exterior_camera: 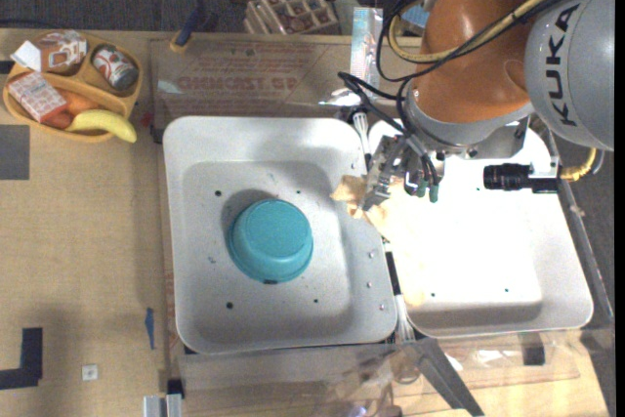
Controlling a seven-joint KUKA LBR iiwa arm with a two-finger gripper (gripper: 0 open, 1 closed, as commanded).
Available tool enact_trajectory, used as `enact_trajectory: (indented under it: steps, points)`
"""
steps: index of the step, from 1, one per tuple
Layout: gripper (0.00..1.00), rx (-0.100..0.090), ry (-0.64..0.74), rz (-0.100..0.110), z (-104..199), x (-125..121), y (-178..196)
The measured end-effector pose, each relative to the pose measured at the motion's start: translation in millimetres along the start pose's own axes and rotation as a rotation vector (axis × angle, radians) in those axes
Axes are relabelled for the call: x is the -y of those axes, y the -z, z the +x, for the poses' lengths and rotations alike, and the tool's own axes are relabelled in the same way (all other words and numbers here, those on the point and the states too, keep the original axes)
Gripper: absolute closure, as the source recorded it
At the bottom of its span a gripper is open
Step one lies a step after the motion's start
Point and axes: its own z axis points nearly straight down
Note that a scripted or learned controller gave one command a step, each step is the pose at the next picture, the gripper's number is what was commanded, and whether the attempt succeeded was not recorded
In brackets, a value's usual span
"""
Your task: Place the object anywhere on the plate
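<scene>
A small tan object (pixel 350 191) sits at the right edge of the left bin (pixel 195 151), up on the sloping inner wall close to the seam where the two bins meet; its shape is too small and pale to make out further. Just beside it, to its right, is the claw (pixel 383 183), hanging low over that seam, with its tip right at the object. Whether it is touching or gripping the object cannot be told, and how far the claw is open cannot be told either, since dark cables and fittings crowd around it. Above the claw rises the arm (pixel 576 63), grey with a broad orange band, reaching in from the right over the right bin (pixel 508 308). Well apart from the tan object, on the floor of the left bin, lies the teal plate (pixel 271 239), round and looking like an upturned dish. Both white bins rest side by side on the wooden counter (pixel 78 259). At the counter's far left corner stands a yellow tray (pixel 20 98) holding toy food, a banana (pixel 104 123) among it.
</scene>
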Motion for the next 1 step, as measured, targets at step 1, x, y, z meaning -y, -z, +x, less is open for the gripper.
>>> enact_trajectory:
  steps: [1]
  points:
    - [1.00,0.000,0.305,0.000,39.3,-26.8,-3.4]
